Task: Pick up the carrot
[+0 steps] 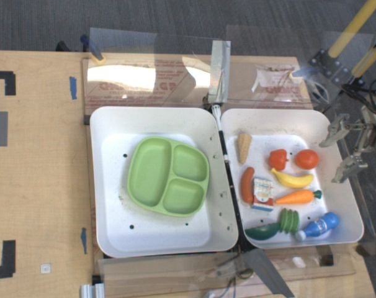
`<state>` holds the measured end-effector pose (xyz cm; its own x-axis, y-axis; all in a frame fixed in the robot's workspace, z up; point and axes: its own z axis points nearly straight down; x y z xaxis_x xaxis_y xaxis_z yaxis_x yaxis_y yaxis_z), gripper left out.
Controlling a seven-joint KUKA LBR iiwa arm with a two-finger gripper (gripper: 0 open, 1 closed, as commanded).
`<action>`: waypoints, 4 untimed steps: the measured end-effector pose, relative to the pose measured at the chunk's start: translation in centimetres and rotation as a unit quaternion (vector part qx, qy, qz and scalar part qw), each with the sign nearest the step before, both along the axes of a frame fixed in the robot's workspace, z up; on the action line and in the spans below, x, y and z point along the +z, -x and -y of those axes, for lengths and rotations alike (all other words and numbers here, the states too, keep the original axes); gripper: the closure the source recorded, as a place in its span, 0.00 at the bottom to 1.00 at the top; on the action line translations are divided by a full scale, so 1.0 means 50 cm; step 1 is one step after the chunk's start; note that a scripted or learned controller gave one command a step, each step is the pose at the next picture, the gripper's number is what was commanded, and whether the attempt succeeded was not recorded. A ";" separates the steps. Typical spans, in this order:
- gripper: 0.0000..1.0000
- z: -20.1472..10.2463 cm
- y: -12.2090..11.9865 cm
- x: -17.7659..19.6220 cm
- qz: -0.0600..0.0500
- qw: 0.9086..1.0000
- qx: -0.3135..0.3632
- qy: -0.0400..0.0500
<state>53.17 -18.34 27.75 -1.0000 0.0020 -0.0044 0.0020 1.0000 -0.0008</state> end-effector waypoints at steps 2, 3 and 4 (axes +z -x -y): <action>0.00 -0.008 0.002 -0.367 0.001 1.000 -0.006 0.000; 0.00 -0.110 -0.019 -0.375 0.004 0.997 -0.076 0.000; 0.00 -0.081 0.076 -0.375 0.005 0.990 -0.143 -0.001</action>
<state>49.34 -14.28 9.02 -0.9583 0.2855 -0.0135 0.2855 0.9584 0.0026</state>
